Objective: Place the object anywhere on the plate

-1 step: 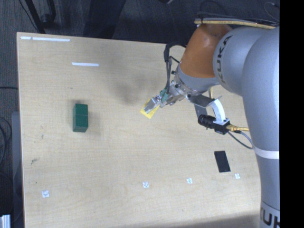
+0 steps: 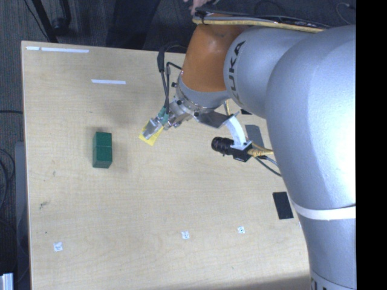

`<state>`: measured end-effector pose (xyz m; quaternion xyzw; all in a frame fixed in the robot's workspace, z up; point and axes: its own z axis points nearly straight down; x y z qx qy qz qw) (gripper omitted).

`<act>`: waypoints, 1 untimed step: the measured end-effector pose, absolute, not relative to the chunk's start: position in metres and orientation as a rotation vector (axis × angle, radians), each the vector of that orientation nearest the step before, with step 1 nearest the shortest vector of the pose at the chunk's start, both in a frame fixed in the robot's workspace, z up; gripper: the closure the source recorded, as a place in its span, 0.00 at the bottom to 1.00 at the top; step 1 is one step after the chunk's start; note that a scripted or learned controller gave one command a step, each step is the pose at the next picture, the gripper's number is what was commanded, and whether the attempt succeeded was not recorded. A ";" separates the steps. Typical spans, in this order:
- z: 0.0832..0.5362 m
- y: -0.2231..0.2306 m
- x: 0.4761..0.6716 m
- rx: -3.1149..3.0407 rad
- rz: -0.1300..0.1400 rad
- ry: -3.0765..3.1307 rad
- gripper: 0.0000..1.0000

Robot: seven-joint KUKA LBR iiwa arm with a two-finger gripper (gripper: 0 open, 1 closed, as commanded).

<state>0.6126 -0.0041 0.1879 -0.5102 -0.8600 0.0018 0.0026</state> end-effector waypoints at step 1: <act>0.238 -0.152 0.626 -1.643 0.005 -2.670 1.00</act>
